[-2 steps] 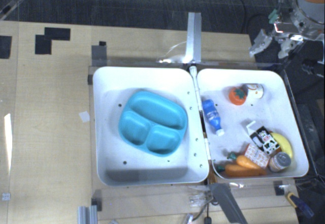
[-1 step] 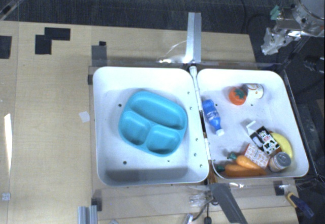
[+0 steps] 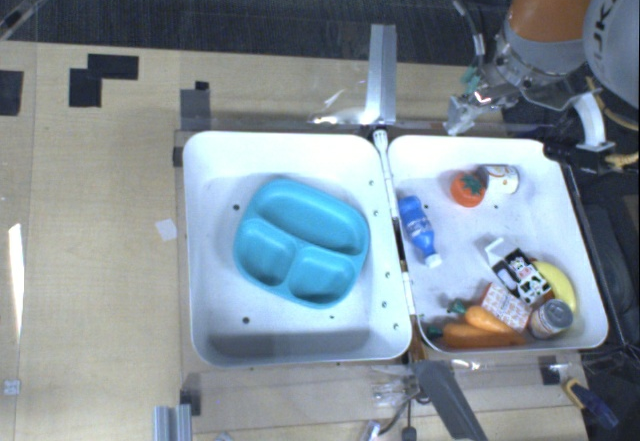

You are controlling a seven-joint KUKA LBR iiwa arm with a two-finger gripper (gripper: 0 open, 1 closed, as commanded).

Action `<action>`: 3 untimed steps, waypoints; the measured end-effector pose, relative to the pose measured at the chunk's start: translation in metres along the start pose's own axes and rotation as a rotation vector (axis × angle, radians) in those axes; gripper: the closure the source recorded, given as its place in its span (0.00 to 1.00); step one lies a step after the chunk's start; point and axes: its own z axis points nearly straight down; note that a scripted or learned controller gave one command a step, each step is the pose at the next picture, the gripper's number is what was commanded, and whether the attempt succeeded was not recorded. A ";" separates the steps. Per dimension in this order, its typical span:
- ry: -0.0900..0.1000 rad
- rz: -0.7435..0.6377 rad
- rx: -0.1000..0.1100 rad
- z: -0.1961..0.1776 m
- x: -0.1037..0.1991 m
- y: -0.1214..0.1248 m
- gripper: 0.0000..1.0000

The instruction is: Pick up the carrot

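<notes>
The carrot (image 3: 478,331), a smooth tapered orange root with a green stub, lay at the 6 o'clock rim of the right bin (image 3: 585,229), touching a patterned packet (image 3: 505,304) and near a metal-topped can (image 3: 551,318) and a curved yellow banana (image 3: 553,281). The tool (image 3: 478,101) hung beyond that bin's 12 o'clock wall, well apart from the carrot; whether it was spread could not be told. A glossy blue divided tray (image 3: 300,241) sat in the left bin (image 3: 215,329).
</notes>
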 end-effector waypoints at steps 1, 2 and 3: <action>-0.002 -0.062 -0.004 0.161 -0.016 -0.034 1.00; -0.001 -0.011 -0.004 0.070 0.027 0.010 1.00; -0.001 -0.390 -0.002 0.071 0.042 -0.054 1.00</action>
